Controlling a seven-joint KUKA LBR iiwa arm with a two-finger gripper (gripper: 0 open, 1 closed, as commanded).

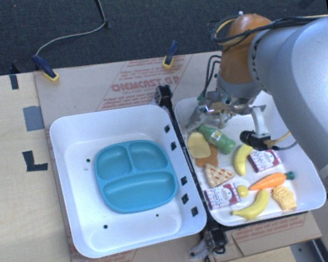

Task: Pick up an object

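My gripper hangs low over the far left corner of the right bin, below the orange band of the arm. Just in front of it lie a green bottle and a pale yellow piece. Further forward in the same bin lie a brown bread slice, a waffle wedge, a small banana, a carrot and two small red-and-white cartons. I see nothing held in the gripper.
A blue divided plate lies in the left bin. A second banana and a yellow ridged piece lie at the right bin's front edge. The black divider runs between the bins.
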